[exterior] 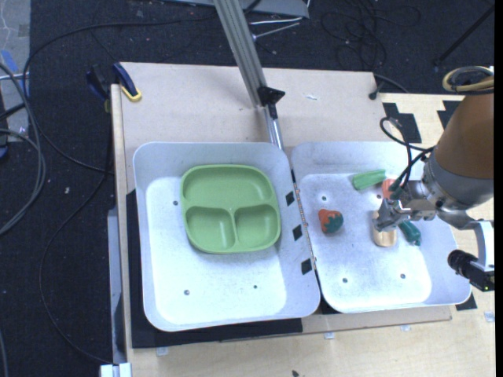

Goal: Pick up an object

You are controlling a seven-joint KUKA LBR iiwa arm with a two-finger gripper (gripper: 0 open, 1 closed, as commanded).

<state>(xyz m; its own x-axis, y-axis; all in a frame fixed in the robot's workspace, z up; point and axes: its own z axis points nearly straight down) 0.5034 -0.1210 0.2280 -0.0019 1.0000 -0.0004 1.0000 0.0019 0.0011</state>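
Over the right bin (440, 289) I see the gripper (387, 225) low, touching a tan block (384, 237); I cannot tell its state. Nearby lie a teal piece (410, 233), a green piece (368, 180) and a red-and-teal toy (331, 221). Left bin (157, 289) holds a green divided plate (231, 208).

Two white bins (236, 305) sit on a pale tan surface (196, 100); the left one holds a light green divided plate (231, 208). The right bin holds a green piece (368, 180), a red-orange and teal object (331, 221), a beige piece (384, 236) and a small teal one (411, 233). The arm (470, 159) is grey with an orange-brown band, above a dark speckled floor (55, 210).
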